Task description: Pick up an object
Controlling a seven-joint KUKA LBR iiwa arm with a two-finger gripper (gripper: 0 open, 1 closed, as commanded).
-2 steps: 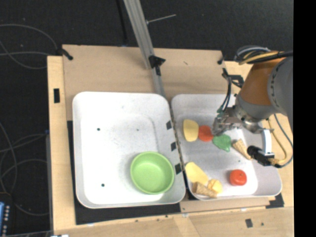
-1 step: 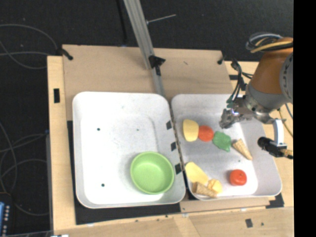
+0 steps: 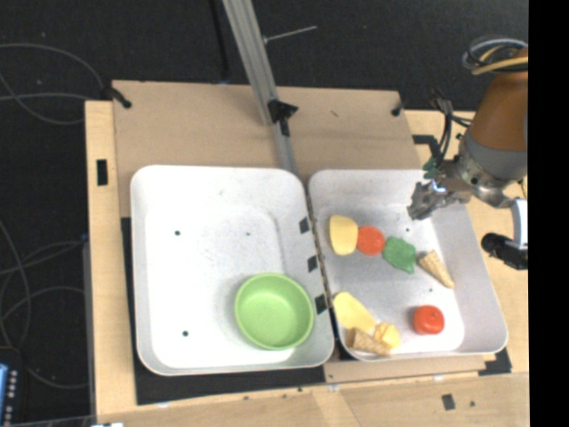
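Right bin (image 3: 462, 332): claw (image 3: 421, 205) blurred, seemingly above toy food.

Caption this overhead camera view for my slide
Gripper hovers above toy foods in right bin; green bowl in left bin.

I am looking at the arm (image 3: 498, 127) coming in from my right, and it is showing a rounded orange band with a grey collar sitting just below it. Cables (image 3: 491, 56), some black and some orange-tinted, are looping over the top of the orange part. Thin dark wires are running down beside the wrist. The gripper (image 3: 425, 201) at the end is looking like dark grey metal, with a small teal spot showing near its mount.
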